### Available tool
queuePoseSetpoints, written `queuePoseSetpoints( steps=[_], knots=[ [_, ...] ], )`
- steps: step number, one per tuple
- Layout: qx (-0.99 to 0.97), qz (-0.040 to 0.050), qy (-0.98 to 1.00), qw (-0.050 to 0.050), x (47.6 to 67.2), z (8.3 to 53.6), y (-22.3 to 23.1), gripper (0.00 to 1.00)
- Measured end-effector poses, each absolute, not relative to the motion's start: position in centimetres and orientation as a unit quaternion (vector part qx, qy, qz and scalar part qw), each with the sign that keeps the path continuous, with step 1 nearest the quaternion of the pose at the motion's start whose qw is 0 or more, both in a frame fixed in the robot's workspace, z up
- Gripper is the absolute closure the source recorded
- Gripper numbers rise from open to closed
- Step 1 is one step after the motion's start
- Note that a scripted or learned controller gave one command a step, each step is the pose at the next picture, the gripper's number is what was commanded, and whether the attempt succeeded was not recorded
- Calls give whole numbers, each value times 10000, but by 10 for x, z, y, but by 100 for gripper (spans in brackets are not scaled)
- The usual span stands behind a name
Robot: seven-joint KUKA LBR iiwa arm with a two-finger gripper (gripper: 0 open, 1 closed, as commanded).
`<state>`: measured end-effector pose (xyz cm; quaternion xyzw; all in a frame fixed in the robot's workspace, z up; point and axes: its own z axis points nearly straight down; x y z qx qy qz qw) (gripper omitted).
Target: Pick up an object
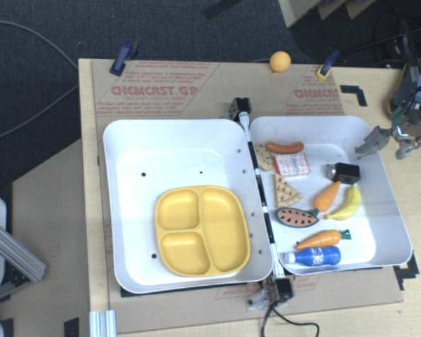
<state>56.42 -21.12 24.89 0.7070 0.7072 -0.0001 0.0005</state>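
At three o'clock, beyond the right bin (396, 209) rim, my pincer (387, 137) hung with nothing in it; its spread I could not tell. Approach step only. Nearest candidate, the banana (346, 203), lay at five o'clock; descent required.

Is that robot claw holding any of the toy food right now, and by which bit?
Nothing is held. The gripper hangs over the right bin's far right rim with nothing between its fingers; the toys lie loose in the bin.

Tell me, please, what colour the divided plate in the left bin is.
The divided plate is plain yellow, seen in the camera view.
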Motion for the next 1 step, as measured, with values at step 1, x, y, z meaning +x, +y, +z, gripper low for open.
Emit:
queuePoseSetpoints(
  steps=[1],
  knots=[
    [7072, -11, 7070, -22, 557, 110, -204, 0]
  ],
)
